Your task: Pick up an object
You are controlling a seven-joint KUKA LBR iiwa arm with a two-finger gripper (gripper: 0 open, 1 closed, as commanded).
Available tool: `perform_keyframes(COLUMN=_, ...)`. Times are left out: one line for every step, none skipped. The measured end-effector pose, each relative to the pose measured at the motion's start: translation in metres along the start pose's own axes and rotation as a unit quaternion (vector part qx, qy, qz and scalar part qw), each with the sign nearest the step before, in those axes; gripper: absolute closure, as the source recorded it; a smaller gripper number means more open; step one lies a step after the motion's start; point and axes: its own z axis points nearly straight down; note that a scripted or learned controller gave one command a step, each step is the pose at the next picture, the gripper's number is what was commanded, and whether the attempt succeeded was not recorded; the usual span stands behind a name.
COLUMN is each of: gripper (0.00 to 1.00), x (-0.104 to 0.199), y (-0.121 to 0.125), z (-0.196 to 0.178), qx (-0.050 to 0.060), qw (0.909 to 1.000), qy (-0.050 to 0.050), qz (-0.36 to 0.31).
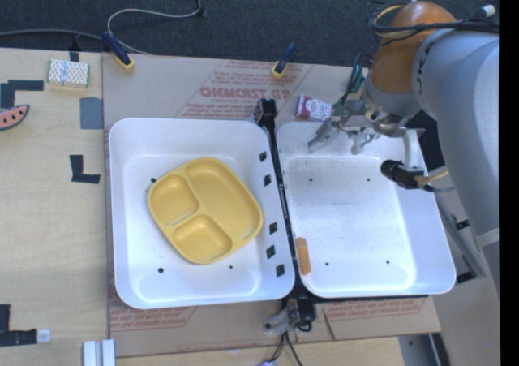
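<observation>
Yellow plastic, a three-compartment tray (pixel 204 208), lies flat in the left bin (pixel 130 194), while a small orange piece (pixel 302 255) rests against the right bin (pixel 422 275)'s left wall. The gripper (pixel 339 136) hovers at the right bin's far edge with its fingers spread around nothing. By my reading the approach step is in hand, and the next move calls for choosing a target, travelling over it and descending before closing.

A yellow three-compartment plate (pixel 204 208) lies flat, open side up, near the middle of the left bin (pixel 130 275), turned askew. A small orange piece (pixel 302 255) lies against the right bin's (pixel 422 275) wall at 8 o'clock.
</observation>
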Motion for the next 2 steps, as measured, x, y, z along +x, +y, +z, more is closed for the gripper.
perform_keyframes(gripper=0.00, x=0.0240, y=-0.0869, z=0.0469, qx=0.001, qw=1.0000, qy=-0.002, qz=0.002)
perform_keyframes(gripper=1.00, x=0.0233, y=-0.0858, z=0.0369, qx=-0.002, qw=1.0000, qy=-0.003, qz=0.002)
